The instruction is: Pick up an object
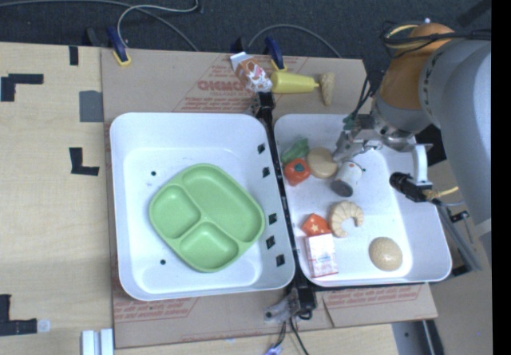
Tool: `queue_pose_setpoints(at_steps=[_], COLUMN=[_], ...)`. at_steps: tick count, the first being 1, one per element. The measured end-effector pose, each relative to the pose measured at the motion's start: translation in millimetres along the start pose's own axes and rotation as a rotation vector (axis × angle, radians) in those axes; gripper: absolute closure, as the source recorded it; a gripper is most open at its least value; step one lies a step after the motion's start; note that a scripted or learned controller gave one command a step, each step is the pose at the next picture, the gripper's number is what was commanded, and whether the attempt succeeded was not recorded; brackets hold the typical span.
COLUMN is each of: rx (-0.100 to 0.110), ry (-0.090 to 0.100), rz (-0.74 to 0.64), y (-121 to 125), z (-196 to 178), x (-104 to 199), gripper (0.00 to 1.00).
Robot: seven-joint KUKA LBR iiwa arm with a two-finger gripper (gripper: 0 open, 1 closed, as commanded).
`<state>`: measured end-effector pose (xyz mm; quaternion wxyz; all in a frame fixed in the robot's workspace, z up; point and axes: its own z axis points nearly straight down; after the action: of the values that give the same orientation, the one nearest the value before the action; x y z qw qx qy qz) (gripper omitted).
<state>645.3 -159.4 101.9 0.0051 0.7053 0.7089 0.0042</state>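
The right bin (423, 246) holds several toy foods. Near its left wall lie a green vegetable (294, 149) and a red tomato (296, 171). A beige round bun (322, 163) and a grey cylinder (346, 179) sit in the middle. Toward the front are a croissant (346, 216), an orange-red piece (315, 225), a white and pink carton (322, 255) and a tan bread roll (385, 253). My gripper (352, 146) hangs low over the bin's back half, just right of the bun and above the grey cylinder. Nothing is visibly held.
The left bin (132, 186) carries a green divided plate (206, 216). Behind the bins, a yellow toy (294, 83) and a small carton (250, 71) lie on the cardboard. The grey arm (447, 90) covers the right bin's back right corner.
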Motion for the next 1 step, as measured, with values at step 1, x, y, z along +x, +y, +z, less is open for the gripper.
queue_pose_setpoints(at_steps=[1], rx=[0.003], ry=[0.000], rz=[0.000], y=[-0.9], z=[1.3], x=[0.2], gripper=[0.00])
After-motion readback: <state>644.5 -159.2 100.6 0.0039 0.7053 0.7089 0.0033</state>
